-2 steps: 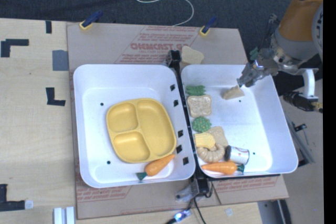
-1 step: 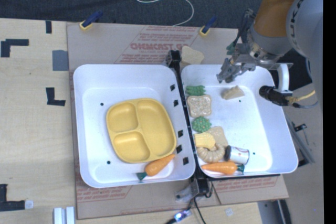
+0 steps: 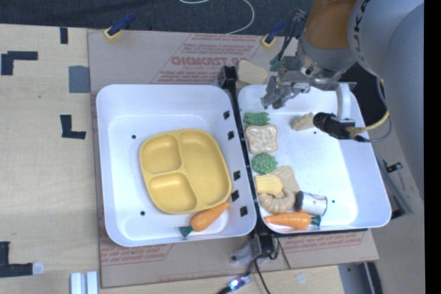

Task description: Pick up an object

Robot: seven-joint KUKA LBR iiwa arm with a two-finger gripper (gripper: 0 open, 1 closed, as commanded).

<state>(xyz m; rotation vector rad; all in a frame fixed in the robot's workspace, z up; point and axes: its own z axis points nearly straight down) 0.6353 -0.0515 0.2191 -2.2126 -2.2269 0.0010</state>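
Observation:
My gripper (image 3: 271,101) hangs over the back left corner of the right bin (image 3: 358,169), open with nothing between its fingers. Just below it in the view lies a small green toy food (image 3: 256,118). Along that bin's left wall runs a row: a pale cracker-like piece (image 3: 262,139), a green broccoli piece (image 3: 264,163), a yellow piece (image 3: 269,184), a beige curled piece (image 3: 277,201) and an orange carrot (image 3: 289,220). A small beige piece (image 3: 302,122) lies right of the gripper. A silver can (image 3: 314,204) lies near the front.
The left bin (image 3: 117,148) holds a yellow divided plate (image 3: 185,170) and a second carrot (image 3: 208,215) at its front edge. A pale wedge (image 3: 251,71) sits at the back rim between the bins. The arm's body (image 3: 344,10) looms over the right bin's back right.

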